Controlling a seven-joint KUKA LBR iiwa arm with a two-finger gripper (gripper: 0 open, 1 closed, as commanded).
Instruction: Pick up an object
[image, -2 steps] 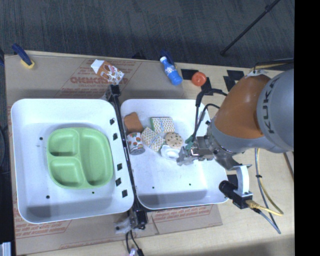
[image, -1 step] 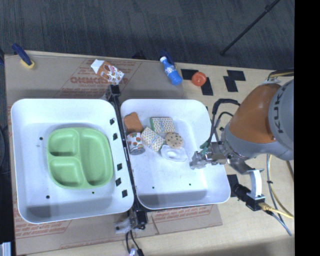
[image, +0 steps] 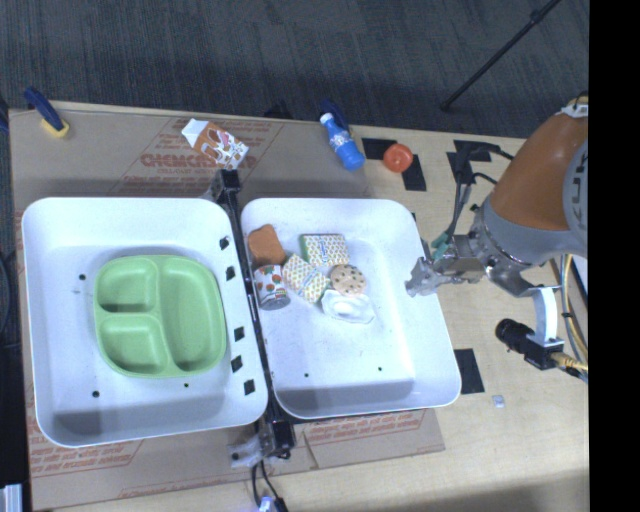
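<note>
The right bin (image: 400, 360) holds a cluster of small objects near its far left: a brown block (image: 265, 243), a small patterned can (image: 270, 287), a green-patterned box (image: 323, 249), a second patterned packet (image: 305, 279), a round speckled cookie-like piece (image: 347, 277) and a clear white wrapper (image: 349, 306). My gripper (image: 424, 277) hangs over the bin's right rim, to the right of the cluster and apart from every object. Nothing is seen in it.
The left bin (image: 50, 240) holds a green divided plate (image: 160, 315). Behind the bins on the cardboard lie a blue bottle (image: 343, 142), an orange cap (image: 398, 157), a snack packet (image: 215, 145) and a blue-yellow clamp (image: 45, 112). The arm's grey and orange body (image: 535, 200) fills the right side.
</note>
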